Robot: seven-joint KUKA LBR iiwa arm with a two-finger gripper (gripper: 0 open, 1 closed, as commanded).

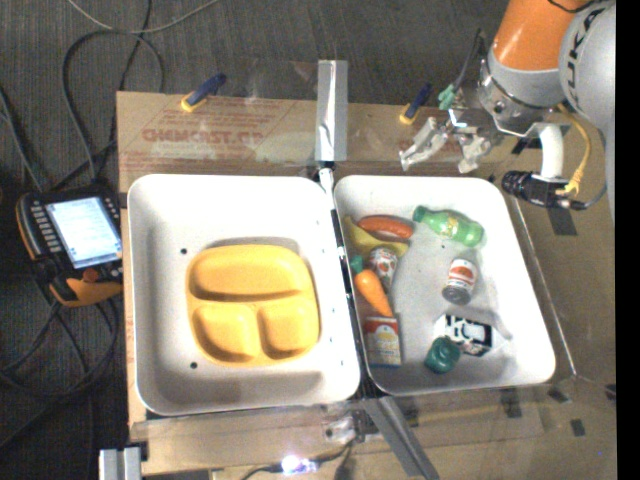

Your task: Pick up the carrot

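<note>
The orange carrot (372, 292) with a green end lies in the right bin (520, 268), near its left wall, just above a small juice carton (382, 339). My gripper (446, 146) hangs above the bench beyond the far rim of the right bin, well up and right of the carrot. Its fingers (420, 151) are spread apart with nothing between them.
The right bin also holds a hot dog (384, 228), a green bottle (449, 226), a small can (459, 279), another can (383, 262), a black-and-white packet (469, 333) and a dark green jar (441, 355). A yellow divided tray (255, 300) fills the left bin (150, 268). A tablet (76, 231) sits left of the bench.
</note>
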